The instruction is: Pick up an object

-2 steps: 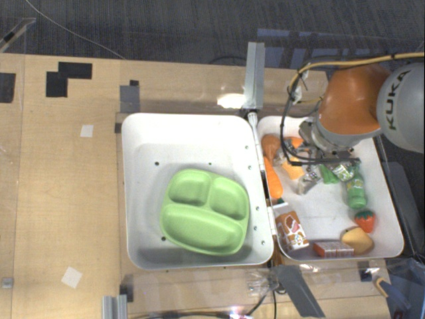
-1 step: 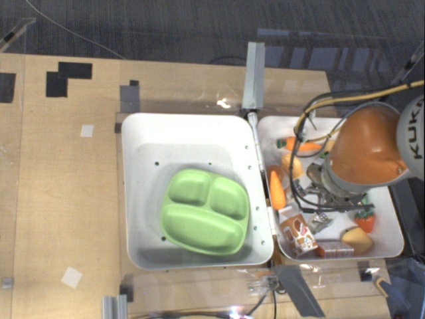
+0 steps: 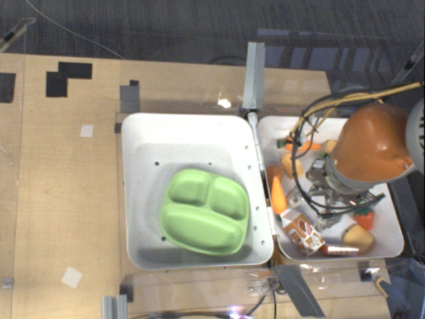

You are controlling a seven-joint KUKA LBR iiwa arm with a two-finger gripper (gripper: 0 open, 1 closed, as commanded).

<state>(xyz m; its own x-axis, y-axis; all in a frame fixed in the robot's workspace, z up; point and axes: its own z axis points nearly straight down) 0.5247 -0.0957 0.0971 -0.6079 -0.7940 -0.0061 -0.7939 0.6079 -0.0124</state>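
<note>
Orange-banded arm [image 3: 374,145] is reaching straight down into the right bin [image 3: 397,238], hiding its gripper, grip impossible to judge; a carrot [image 3: 278,195] is lying just left of it.

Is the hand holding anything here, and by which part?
Cannot be told: the arm's orange band covers the hand above the right bin.

Table [image 3: 66,198]: pale wood, black square marks at 10 o'clock, small white patches at 9 and 7 o'clock. Left bin [image 3: 192,131]: white, shallow, near centre. Green plate [image 3: 206,211]: three compartments, tilted, in that bin's 6 o'clock part. Grey post [image 3: 253,75]: upright at 12 o'clock. Carpet [image 3: 166,12]: dark, beyond the table.
</note>
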